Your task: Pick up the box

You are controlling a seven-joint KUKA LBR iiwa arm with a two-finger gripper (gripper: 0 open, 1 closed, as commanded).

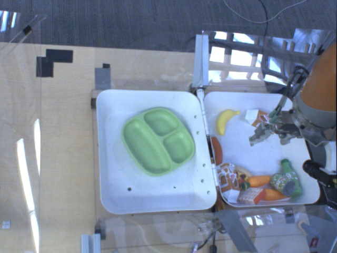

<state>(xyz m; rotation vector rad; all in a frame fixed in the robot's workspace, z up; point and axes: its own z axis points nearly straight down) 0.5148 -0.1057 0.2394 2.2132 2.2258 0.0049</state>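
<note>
A flat printed box (230,176) lies at the front left of the right bin (239,96). A smaller white and orange carton (253,116) rests near the bin's back, beside a yellow banana (226,120). My gripper (259,135) hangs over the middle of the right bin, just in front of and to the right of the white and orange carton. It is well behind the printed box. The orange-banded wrist (321,88) covers the bin's right side. I see nothing between the gripper and the bin floor below it.
A green divided plate (158,140) fills the middle of the left bin (113,194). Along the right bin's front lie a small red and white pack (250,195), orange carrots (260,182) and a green bottle (288,179). A red item (216,151) sits by the dividing wall.
</note>
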